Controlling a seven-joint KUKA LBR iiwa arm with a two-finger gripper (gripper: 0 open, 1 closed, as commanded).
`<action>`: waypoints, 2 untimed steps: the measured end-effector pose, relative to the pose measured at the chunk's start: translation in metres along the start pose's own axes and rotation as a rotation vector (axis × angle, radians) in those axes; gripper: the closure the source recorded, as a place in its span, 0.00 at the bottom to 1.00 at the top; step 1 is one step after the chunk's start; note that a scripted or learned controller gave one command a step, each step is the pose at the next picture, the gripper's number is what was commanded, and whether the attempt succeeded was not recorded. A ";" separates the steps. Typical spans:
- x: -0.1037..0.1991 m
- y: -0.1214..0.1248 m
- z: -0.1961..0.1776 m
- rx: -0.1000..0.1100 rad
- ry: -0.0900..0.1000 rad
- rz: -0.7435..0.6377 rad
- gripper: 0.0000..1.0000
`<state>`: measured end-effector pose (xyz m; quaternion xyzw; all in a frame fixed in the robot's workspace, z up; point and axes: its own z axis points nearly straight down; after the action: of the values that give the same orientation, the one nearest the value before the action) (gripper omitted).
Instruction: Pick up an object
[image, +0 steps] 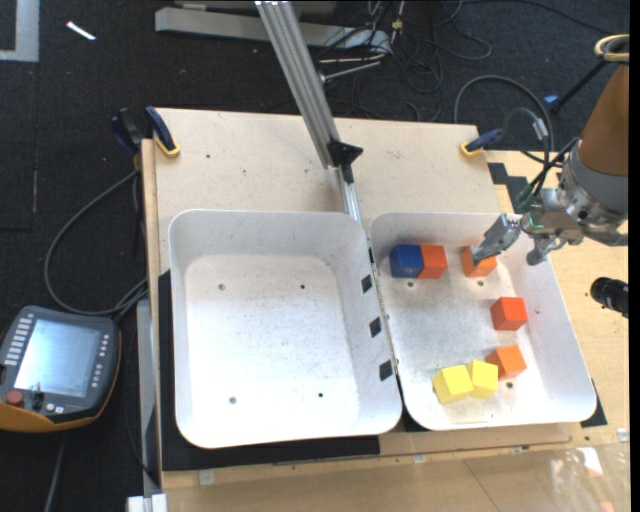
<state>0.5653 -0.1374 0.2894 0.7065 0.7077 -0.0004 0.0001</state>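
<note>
Blocks lay scattered in the right bin (575, 385); the small orange block (477, 263) sat just below the gripper (518, 238), whose jaws stood spread. Centring them over that block before descending seemed wisest.

A robotics lab: a teach pendant (55, 368) beside the bench (260, 165), loose cables (440, 60) on black floor.
</note>
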 end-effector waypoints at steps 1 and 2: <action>0.029 0.028 0.186 0.006 0.002 -0.001 0.00; 0.016 0.085 0.195 0.038 0.002 -0.004 0.00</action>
<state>0.6500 -0.1209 0.0944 0.7051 0.7089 -0.0131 -0.0140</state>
